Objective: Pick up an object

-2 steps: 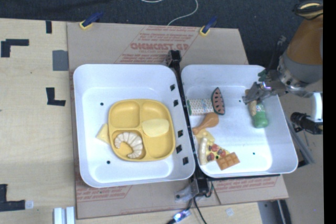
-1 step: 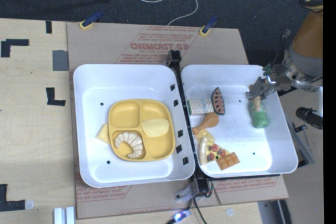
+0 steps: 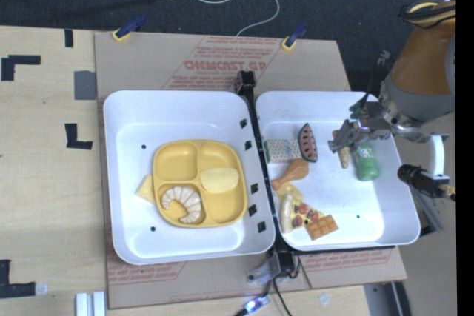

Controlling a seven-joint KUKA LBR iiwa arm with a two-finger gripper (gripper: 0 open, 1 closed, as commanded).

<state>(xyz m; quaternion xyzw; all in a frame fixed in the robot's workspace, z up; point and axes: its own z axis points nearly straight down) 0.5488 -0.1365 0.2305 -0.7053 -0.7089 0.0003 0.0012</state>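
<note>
My gripper (image 3: 346, 146) hangs over the right part of the right bin (image 3: 385, 229), reaching in from the right. A green bottle-like toy (image 3: 366, 163) lies just to its right, close to the gripper or touching it. Further left in this bin lie a watermelon slice (image 3: 307, 142), a grey speckled block (image 3: 279, 150), a brown drumstick (image 3: 291, 172), a pale yellow piece (image 3: 287, 208) and a waffle-like slice with red dots (image 3: 315, 223).
The left bin (image 3: 126, 122) holds a yellow divided plate (image 3: 194, 158) with a croissant-like piece (image 3: 183, 203) and a pale yellow lump (image 3: 220, 179). A yellow wedge (image 3: 143, 189) lies beside the plate. A black divider (image 3: 255, 152) separates the bins.
</note>
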